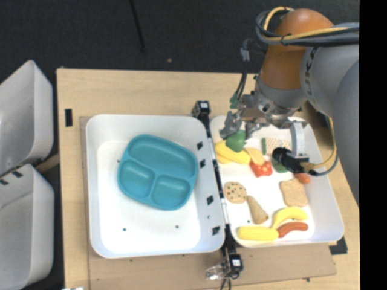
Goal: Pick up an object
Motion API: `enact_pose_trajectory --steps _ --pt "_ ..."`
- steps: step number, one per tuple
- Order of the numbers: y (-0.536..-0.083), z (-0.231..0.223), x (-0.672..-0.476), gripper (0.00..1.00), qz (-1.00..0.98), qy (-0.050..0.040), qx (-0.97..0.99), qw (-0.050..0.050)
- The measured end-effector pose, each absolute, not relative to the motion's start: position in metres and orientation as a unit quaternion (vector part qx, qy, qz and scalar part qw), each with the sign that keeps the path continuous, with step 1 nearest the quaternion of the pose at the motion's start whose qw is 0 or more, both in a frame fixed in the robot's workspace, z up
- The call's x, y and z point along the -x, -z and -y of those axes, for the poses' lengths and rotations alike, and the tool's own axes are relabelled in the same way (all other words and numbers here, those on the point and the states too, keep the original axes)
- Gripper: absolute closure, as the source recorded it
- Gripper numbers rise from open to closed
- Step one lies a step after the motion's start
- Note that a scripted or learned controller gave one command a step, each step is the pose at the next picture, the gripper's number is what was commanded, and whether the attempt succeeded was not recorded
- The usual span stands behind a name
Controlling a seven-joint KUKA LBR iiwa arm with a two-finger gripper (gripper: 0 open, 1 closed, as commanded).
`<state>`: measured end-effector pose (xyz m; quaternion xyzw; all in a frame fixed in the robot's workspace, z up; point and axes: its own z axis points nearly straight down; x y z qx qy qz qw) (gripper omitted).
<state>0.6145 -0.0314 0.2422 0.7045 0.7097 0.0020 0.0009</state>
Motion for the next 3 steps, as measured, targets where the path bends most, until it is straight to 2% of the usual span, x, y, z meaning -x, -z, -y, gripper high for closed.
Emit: enact_pose_trajectory --steps 2,3 --pt "-0.231 -0.052 -0.652 1.0 -0.709 -0.0008 -0.705 0.001" --pt "-0.234 -0.073 -0.662 1.0 -0.708 -0.0008 -0.706 0.001"
